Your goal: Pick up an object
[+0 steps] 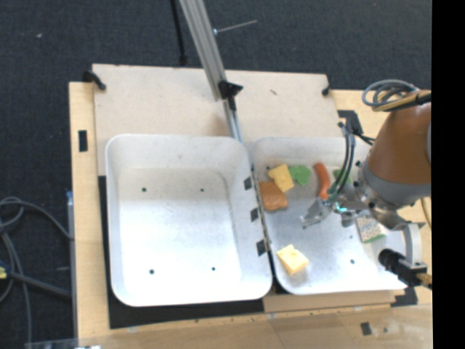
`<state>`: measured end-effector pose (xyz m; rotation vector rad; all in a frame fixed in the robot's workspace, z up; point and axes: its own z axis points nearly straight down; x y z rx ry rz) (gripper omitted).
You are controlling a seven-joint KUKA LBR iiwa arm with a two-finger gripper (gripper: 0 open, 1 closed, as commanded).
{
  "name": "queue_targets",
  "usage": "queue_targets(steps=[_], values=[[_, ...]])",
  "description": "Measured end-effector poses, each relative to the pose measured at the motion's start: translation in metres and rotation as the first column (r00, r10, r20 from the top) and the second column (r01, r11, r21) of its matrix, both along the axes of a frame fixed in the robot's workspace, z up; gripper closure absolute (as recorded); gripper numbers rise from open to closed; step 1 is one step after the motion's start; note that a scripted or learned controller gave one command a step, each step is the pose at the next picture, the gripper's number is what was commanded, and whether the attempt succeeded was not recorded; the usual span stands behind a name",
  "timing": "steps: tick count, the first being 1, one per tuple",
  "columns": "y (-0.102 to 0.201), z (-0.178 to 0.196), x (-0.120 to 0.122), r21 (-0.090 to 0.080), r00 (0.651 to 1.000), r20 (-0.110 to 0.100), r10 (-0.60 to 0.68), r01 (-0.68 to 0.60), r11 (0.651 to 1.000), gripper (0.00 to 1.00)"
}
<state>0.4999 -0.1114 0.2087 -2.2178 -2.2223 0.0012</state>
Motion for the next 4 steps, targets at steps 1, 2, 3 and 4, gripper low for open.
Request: queue_targets(steps=[1,2,3,4], values=[[0.0,0.002,0.001,-0.001,1.0,0.006,-0.003,0.003,1.0,0.0],[-0.002,-0.04,-0.002,-0.002,1.0,-0.001,-0.004,0.004,1.0,0.0],[-0.004,-0.103,0.0,-0.002,1.0,-0.003,-0.005,0.005,1.0,0.0],[-0.005,-0.108,0.0,-0.001,1.0,0.001,-0.006,0.006,1.0,0.0]])
